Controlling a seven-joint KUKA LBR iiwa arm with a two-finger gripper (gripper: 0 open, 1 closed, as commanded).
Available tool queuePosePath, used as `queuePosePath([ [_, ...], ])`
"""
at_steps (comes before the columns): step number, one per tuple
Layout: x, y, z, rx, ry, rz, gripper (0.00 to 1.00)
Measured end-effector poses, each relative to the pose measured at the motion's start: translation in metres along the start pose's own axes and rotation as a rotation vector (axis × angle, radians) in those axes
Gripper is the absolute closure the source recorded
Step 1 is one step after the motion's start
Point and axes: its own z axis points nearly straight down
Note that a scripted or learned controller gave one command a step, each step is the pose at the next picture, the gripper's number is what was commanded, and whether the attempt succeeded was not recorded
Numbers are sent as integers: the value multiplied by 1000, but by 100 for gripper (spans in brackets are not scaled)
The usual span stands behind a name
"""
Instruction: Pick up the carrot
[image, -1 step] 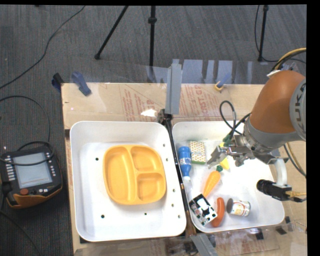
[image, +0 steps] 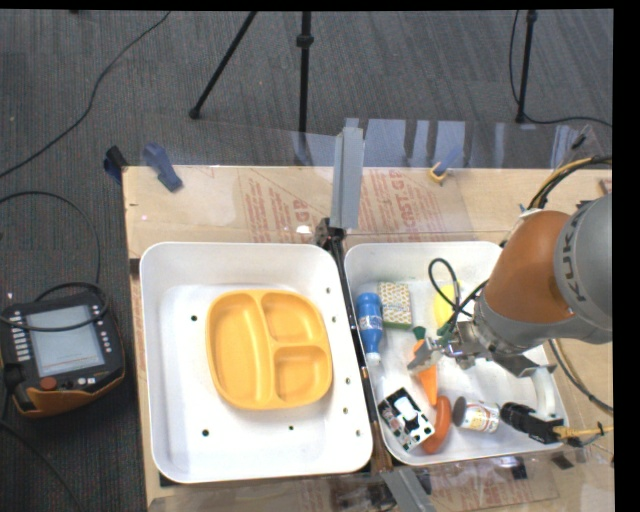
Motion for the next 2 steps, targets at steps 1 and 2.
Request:
queuePosePath([
  [1,-1,-1,-5,9,4,5,100],
  [2,77,32,-100,1,-2,54,100],
])
